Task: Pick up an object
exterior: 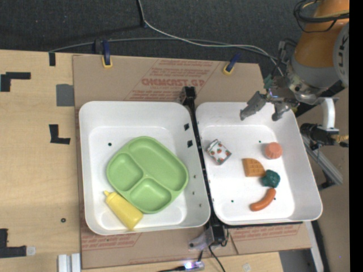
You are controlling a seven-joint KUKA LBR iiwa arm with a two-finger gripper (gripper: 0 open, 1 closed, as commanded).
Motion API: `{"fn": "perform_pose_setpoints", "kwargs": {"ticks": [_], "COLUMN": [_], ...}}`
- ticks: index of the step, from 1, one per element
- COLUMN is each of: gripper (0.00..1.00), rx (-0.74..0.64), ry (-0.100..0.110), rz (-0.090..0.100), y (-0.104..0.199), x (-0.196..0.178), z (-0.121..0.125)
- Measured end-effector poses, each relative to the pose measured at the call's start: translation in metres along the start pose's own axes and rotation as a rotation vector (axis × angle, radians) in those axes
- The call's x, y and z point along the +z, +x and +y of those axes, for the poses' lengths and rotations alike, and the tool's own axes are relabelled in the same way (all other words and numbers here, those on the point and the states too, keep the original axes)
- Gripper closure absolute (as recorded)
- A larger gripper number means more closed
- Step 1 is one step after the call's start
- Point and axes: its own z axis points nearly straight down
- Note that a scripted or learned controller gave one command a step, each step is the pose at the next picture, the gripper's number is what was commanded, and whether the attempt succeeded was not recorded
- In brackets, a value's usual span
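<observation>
My gripper (265, 110) hangs over the far edge of the right bin (227, 118), its two grey fingers spread open with nothing between them. Below it in that bin lie a white patterned cube (218, 152), an orange waffle piece (253, 167), a pink round piece (273, 149), a dark green lump (271, 179) and a red-orange sausage (262, 200). All of them lie apart from the gripper, nearer the bin's front and right.
The left bin (93, 123) holds a green divided plate (147, 173) and a yellow bottle (122, 209) at its front left corner. A black divider clip (189, 94) sits where the bins meet. Cables run over the dark backdrop behind.
</observation>
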Motion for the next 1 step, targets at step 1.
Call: {"fn": "perform_pose_setpoints", "kwargs": {"ticks": [1], "gripper": [0.0], "rx": [-0.003], "ry": [-0.013], "rz": [-0.002], "y": [0.0004], "x": [-0.0082], "z": [0.002]}}
